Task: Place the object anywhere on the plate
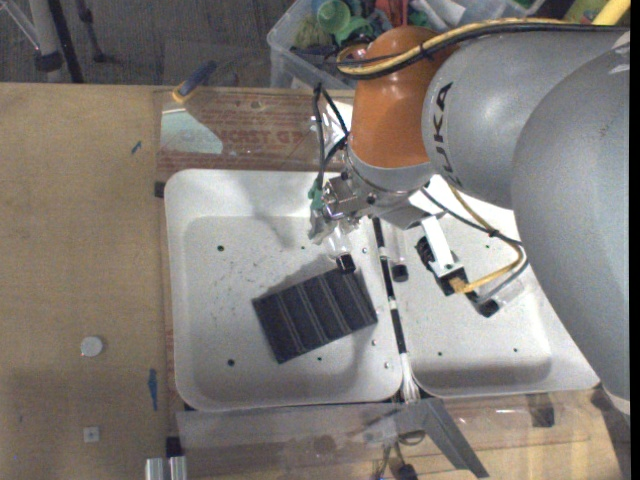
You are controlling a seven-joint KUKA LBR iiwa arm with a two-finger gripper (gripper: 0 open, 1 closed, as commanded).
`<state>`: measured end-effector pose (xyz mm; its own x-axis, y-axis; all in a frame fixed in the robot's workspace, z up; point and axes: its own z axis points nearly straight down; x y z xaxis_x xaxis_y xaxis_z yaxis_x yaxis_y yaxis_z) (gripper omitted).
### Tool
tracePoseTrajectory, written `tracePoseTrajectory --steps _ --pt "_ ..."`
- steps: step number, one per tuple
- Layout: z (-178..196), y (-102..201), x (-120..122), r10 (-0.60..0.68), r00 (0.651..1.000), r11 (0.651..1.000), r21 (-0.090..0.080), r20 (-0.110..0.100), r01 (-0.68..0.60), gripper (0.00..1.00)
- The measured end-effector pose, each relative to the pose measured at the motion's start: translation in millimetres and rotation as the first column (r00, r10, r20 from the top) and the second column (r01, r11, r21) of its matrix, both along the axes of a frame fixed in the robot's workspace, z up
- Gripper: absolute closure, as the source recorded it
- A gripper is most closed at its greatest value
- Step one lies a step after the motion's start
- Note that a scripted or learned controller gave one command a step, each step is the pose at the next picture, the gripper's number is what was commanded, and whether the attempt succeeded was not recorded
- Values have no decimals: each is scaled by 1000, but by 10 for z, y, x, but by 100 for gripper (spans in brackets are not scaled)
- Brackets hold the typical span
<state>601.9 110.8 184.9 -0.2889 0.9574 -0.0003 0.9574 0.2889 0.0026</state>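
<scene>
End effector hangs over the left bin, a dark ribbed plate just below it

The grey arm reaches in from the right, its orange band above the wrist and the end effector pointed down at the near-centre edge of the left bin. Whether it is wide, narrow or carrying anything cannot be told. The dark ribbed plate lies flat and askew on the bin floor, just beneath and slightly toward the camera from the end effector, probably set there as the target. A small dark piece sits just under the tip, near the plate's upper corner; it may be the object. The right bin lies beside it, under trailing cables.
</scene>
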Motion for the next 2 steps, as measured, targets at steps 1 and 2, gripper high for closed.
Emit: tracePoseTrajectory --steps 1,2 --pt "589 732 -33 128 992 992 0 0 -128 100" --pt "283 1055 138 568 823 823 -1 2 -568 100"
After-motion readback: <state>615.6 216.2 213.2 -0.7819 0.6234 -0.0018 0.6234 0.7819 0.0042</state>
